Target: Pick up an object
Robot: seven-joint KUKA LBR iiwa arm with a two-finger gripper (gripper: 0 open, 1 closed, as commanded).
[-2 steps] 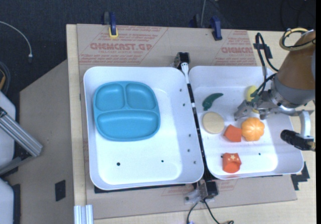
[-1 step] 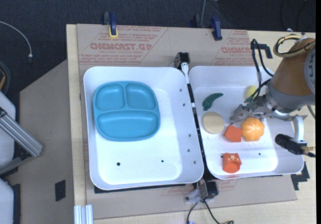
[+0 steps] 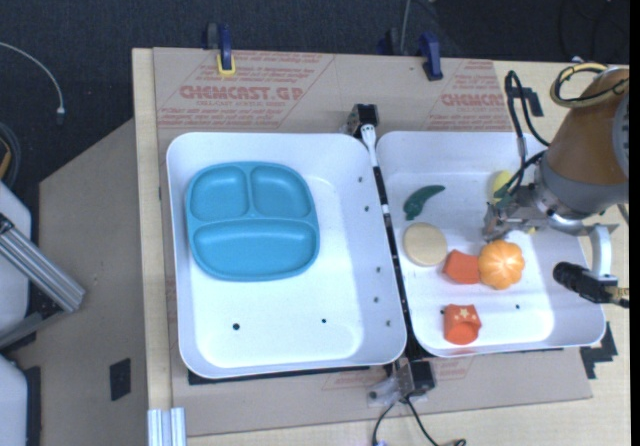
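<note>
1. Nothing lifted yet, judging by the frame: orange ball (image 3: 501, 264), round beige piece (image 3: 424, 244), two red pieces (image 3: 461, 267) (image 3: 460, 324) and green piece (image 3: 423, 198) all lying in the right bin (image 3: 440, 149).
2. Hand (image 3: 503, 219) low at right of frame, just above the orange ball; opening impossible to tell, nothing seen between.
3. Left to do: closing on one piece, raising it.

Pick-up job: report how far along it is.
Done: the arm has reached into the right bin, with the gripper low above the orange. In hand: nothing that can be seen held; the orange, the red pieces, the disc and the green piece all lie on the bin floor. Left: the grasp and the lift.
</note>
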